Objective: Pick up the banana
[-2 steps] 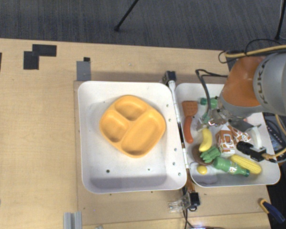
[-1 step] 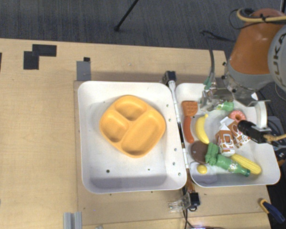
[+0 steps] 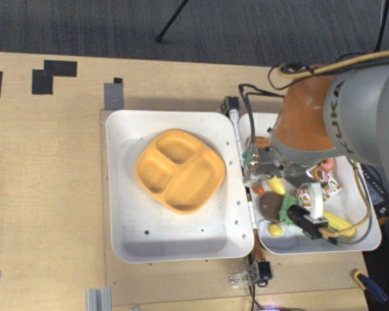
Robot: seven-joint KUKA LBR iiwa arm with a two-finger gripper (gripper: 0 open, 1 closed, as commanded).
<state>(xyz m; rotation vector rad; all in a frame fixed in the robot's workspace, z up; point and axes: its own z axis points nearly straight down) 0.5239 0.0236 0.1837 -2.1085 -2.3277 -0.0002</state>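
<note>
The arm reaches over the right bin (image 3: 369,238), and its orange-banded wrist covers most of the bin's upper half. My gripper (image 3: 267,175) points down near the bin's left wall, largely hidden under the wrist. A short yellow curved piece (image 3: 276,186) lies just below the gripper, close to it; I cannot tell if they touch. A longer yellow piece that looks like the banana (image 3: 337,221) lies at the bin's lower right, apart from the gripper.
The left bin (image 3: 126,238) holds an orange sectioned plate (image 3: 179,169). In the right bin are a brown disc (image 3: 270,204), a green piece (image 3: 287,207), a small yellow round piece (image 3: 274,229) and red-and-white pieces (image 3: 327,185). A rail (image 3: 244,173) separates the bins.
</note>
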